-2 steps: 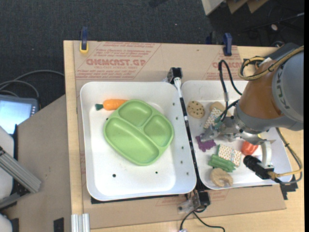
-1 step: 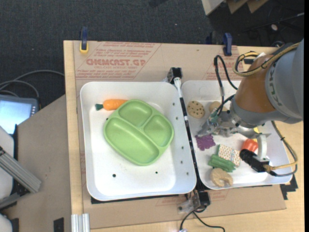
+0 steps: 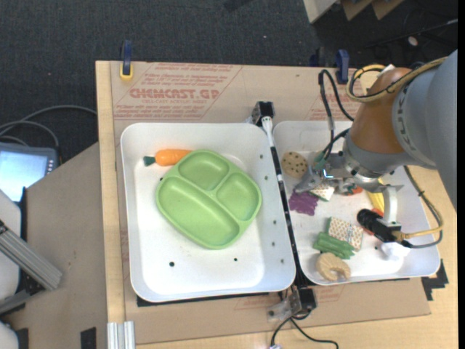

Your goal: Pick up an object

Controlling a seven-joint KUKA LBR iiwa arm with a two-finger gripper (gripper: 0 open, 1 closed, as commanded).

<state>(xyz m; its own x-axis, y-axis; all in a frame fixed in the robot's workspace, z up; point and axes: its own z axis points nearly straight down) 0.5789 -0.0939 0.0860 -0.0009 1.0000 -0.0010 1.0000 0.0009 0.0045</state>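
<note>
You see the arm (image 3: 421, 115) reaching in from the right over the right bin (image 3: 305, 133). Its gripper (image 3: 327, 180) is low over the left half of this bin. The wrist covers it from above, so you cannot tell how far the gripper is open, and you cannot tell if it has hold of anything.

The things to pick lie mostly in the right bin. A round cookie (image 3: 293, 163) with dark dots lies near the bin's left wall, just beside the gripper on its left. A purple piece (image 3: 303, 203) lies just below the gripper, very close to it; you cannot tell if they touch. A yellow piece (image 3: 375, 198) shows on the right side of the gripper, partly under the arm. Lower in the bin there is a checkered piece (image 3: 344, 232), and a green piece (image 3: 333, 245) lies against its lower edge. A pale ring (image 3: 333, 268), like a small bagel, lies near the bin's front rim, just below the green piece.

In the left bin (image 3: 138, 217) you see a green plate (image 3: 209, 198) with three compartments, lying flat near the middle. A carrot (image 3: 171, 157) lies at the plate's upper left edge, touching it or almost. Both bins stand side by side on the worktop (image 3: 182, 93), with their walls touching.
</note>
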